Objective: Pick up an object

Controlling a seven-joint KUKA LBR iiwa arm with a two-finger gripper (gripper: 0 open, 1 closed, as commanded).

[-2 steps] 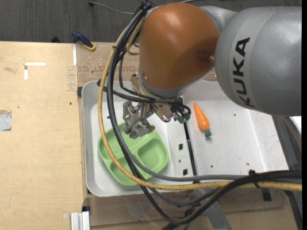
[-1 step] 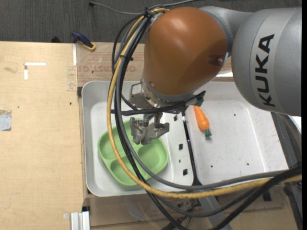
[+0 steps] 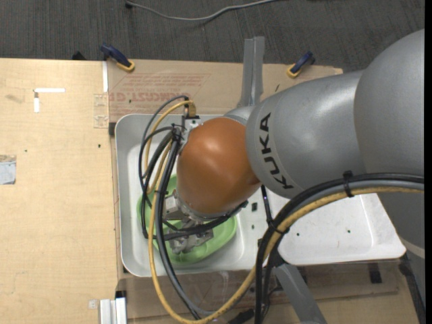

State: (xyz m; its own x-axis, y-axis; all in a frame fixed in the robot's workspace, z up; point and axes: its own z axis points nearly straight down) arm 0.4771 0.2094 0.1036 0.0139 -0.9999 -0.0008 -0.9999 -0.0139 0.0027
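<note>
One green object [image 3: 223, 238] lies near the left bin's [image 3: 128, 181] front edge, directly beneath the lowered arm [image 3: 216, 174]. Whether the gripper [image 3: 187, 233] has closed on it cannot be told; lifting apparently remains undone.

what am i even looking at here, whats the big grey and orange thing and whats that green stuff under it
This is one picture, taken from a camera fixed above a workbench and looking down at a slant. The big grey shape is a robot arm reaching in from the right; the orange ball is the band above its wrist, with cables looped around it. Its gripper points down into the left white bin, over a green object, maybe a bowl. The wrist hides the gripper's tip, so I can't tell if anything is held. A second white bin sits to the right.
</note>
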